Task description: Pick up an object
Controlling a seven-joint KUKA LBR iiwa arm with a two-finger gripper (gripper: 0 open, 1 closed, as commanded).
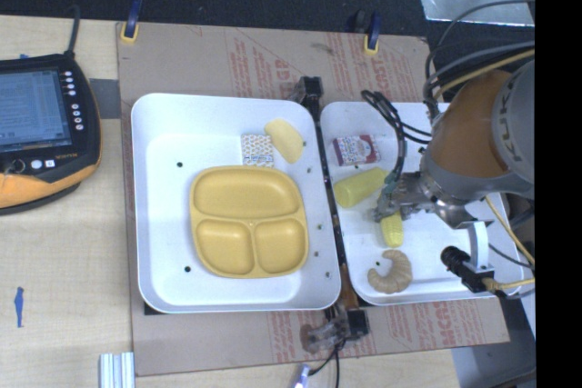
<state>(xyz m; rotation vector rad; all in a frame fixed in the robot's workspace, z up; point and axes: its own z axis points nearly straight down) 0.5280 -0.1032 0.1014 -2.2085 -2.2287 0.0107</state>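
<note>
While the gripper (pixel 389 206) is hanging low in the right bin (pixel 427 288), the arm is working through the reach-and-grasp step, and nothing is visibly lifted. It is sitting just above a small yellow piece (pixel 392 231), the likeliest target; I cannot tell how the end effector is set. The next move is calling for a closing grip on that piece, then a straight lift. Around the piece, in the same bin, are lying one yellow cylinder (pixel 357 188), one red-and-white packet (pixel 354 149) and one croissant (pixel 391 272). The left bin (pixel 155 195) is bearing one divided yellow tray (pixel 247 221), one patterned packet (pixel 257 150) and one pale yellow block (pixel 284 140).
</note>
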